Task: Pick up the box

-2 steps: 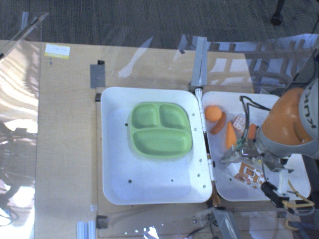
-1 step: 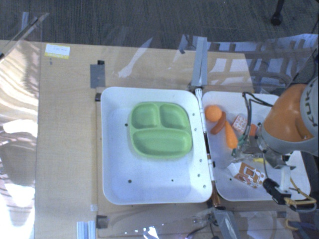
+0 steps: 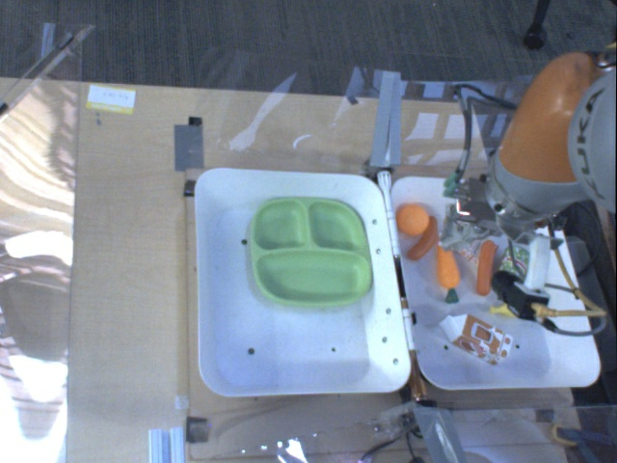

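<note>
Fixed overhead cam, slanted, both bins (image 3: 289, 374)

Green tray (image 3: 310, 252), orange (image 3: 414, 220), carrot (image 3: 448, 269)

Reaches in from the right, orange band above the wrist, with the gripper (image 3: 469, 222) lowered at the end of the grey arm.

Two shallow white bins, left bin (image 3: 289, 369) and right bin (image 3: 569, 365). One green divided plate (image 3: 310, 252). One orange (image 3: 414, 220). One carrot (image 3: 448, 270). Two sausages (image 3: 421, 243) (image 3: 485, 266). One small patterned box (image 3: 482, 338). One robot arm (image 3: 549, 133).
</note>
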`<state>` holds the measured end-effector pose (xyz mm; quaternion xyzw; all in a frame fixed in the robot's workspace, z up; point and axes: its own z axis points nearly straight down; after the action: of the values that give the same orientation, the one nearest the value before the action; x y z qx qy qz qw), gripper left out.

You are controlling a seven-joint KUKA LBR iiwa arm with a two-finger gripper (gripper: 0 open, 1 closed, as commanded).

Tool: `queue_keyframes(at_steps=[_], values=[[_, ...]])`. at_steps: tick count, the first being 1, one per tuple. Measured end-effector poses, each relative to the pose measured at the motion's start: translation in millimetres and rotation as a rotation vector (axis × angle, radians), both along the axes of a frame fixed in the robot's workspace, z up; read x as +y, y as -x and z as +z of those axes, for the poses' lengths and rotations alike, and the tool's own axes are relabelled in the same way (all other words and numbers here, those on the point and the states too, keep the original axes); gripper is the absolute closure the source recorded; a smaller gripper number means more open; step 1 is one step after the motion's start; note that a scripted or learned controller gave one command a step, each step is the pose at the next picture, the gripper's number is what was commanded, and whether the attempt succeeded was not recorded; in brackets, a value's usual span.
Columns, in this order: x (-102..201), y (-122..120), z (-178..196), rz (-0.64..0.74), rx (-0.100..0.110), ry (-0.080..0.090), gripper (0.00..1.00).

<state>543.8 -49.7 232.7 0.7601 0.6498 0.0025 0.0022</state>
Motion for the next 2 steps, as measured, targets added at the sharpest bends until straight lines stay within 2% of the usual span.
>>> queue_keyframes(at_steps=[1, 2], values=[[-0.1, 0.1, -0.3, 0.0, 0.0, 0.001, 0.0], [-0.1, 0.2, -0.3, 0.0, 0.0, 0.001, 0.0]])
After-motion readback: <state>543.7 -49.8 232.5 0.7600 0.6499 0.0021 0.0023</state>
